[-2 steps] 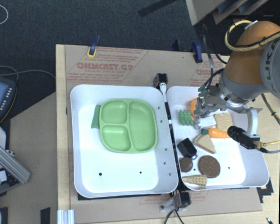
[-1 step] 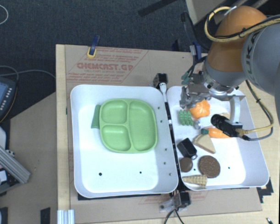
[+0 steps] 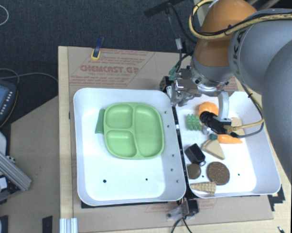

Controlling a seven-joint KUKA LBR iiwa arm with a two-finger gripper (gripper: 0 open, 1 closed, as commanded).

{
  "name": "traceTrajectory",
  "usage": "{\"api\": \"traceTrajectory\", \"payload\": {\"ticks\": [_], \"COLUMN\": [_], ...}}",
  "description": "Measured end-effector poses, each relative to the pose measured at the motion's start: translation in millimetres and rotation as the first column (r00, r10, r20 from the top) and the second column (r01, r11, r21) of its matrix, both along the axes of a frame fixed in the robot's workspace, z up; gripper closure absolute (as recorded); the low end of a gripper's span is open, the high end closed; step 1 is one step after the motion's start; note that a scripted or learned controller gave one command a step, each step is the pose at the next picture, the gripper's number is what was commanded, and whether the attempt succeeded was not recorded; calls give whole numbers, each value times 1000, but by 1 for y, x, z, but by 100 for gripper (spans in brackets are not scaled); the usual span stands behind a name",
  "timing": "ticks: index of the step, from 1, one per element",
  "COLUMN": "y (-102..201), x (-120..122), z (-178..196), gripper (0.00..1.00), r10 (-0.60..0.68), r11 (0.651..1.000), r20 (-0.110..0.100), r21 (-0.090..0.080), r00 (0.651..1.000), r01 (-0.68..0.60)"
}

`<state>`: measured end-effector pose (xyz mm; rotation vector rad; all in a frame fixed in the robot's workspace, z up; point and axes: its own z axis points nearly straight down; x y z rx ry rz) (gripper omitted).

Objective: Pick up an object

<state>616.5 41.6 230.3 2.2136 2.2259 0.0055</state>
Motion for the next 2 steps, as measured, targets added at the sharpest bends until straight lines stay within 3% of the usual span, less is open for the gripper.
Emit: {"api": "traceTrajectory", "payload": {"ticks": [1, 2], "y": [38, 27], "x": [29, 31], "z": [-13, -15], "gripper": [100, 100], "r10": [-1, -6], "r11": [1000, 1000], "r20": [0, -2], "r21": [0, -2], "r00": [1000, 1000], "r01": [1, 6]}}
